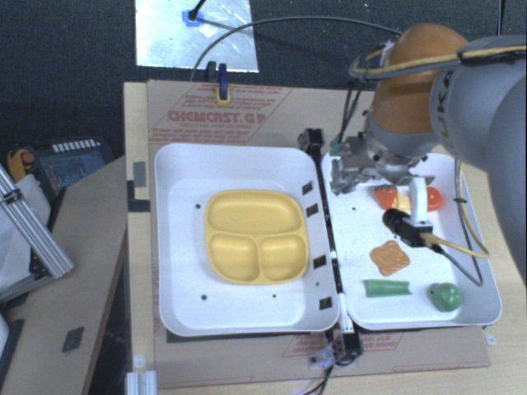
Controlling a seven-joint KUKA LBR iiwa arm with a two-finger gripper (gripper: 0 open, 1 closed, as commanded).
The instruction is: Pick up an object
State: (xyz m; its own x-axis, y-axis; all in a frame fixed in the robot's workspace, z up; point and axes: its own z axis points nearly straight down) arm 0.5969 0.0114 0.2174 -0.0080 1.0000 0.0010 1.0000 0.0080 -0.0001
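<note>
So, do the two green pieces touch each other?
Apart. The camera view shows bare bin floor between the long green piece and the round green piece.

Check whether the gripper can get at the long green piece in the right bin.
Probably yes. The long green piece lies uncovered in the right bin, apart from the orange-brown piece and the round green thing; the gripper hangs above the same bin.
</note>
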